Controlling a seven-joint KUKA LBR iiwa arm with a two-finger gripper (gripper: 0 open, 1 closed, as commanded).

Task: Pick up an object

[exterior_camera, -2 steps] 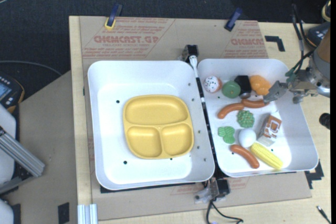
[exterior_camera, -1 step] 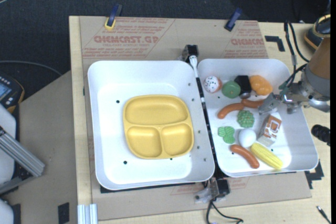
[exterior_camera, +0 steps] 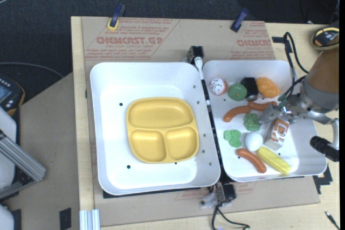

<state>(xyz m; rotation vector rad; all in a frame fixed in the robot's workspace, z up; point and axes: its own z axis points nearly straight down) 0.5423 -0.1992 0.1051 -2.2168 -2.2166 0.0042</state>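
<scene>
Camera view: we see the gripper (exterior_camera: 278, 116) low in the right bin (exterior_camera: 302, 169), at 3 o'clock from the yellow tray (exterior_camera: 161, 129) in the left bin (exterior_camera: 108, 169). We cannot tell its opening. A small carton (exterior_camera: 276, 134) lies just beneath; egg (exterior_camera: 253, 141), corn (exterior_camera: 274, 160), broccoli (exterior_camera: 252, 122) and sausages (exterior_camera: 237, 112) crowd its 8 to 10 o'clock.

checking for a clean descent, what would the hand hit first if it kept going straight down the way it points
Most likely the small orange and white carton, lying right under the hand in the right bin. Depth is hard to judge from this slanted view, so the nearby broccoli cannot be excluded.
</scene>
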